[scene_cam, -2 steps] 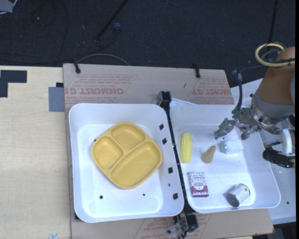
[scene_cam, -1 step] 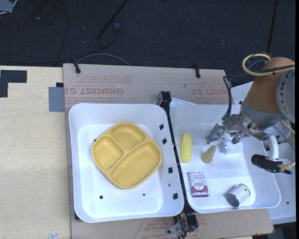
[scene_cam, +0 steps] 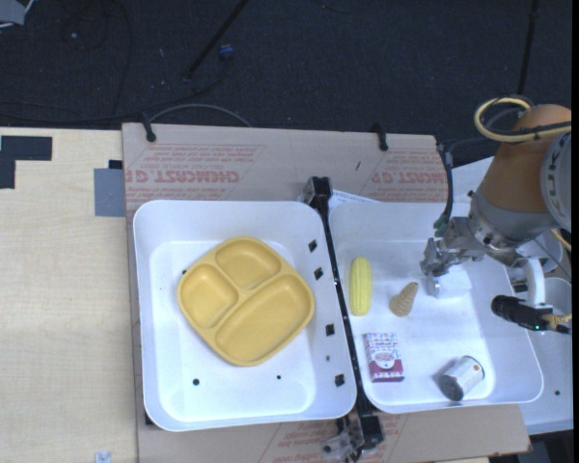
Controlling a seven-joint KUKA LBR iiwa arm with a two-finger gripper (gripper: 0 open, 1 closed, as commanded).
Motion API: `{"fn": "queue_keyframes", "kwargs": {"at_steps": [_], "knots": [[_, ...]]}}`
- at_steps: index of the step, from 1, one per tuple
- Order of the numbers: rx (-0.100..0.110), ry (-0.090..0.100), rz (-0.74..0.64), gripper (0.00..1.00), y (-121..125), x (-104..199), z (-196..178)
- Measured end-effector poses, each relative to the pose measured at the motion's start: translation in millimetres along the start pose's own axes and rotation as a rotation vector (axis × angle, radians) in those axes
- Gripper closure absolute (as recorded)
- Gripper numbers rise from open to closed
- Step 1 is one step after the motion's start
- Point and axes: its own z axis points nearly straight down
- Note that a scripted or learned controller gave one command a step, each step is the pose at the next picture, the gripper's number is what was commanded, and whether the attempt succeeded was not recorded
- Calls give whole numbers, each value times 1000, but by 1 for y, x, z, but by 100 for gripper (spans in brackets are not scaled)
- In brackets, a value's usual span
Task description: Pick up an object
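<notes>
In the right bin (scene_cam: pixel 507 386) lie a yellow corn cob (scene_cam: pixel 360 285), a tan cone-shaped piece (scene_cam: pixel 403 300), a small red and white box (scene_cam: pixel 383 356) and a grey can on its side (scene_cam: pixel 459 376). My gripper (scene_cam: pixel 434 276) hangs over the bin's right middle, just right of the cone piece and a little above it. Nothing shows between its fingers.
The left bin (scene_cam: pixel 164 394) holds a yellow divided plate (scene_cam: pixel 246 300). A black divider (scene_cam: pixel 333 292) separates the two bins. Cardboard (scene_cam: pixel 232 157) lies under both. The arm's orange band (scene_cam: pixel 531 123) and grey body stand over the right bin's far right edge.
</notes>
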Motion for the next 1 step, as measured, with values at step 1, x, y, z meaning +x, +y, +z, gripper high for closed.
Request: {"fn": "queue_keyframes", "kwargs": {"at_steps": [1], "knots": [[-7,-1,0,100,-4,7,-59]]}}
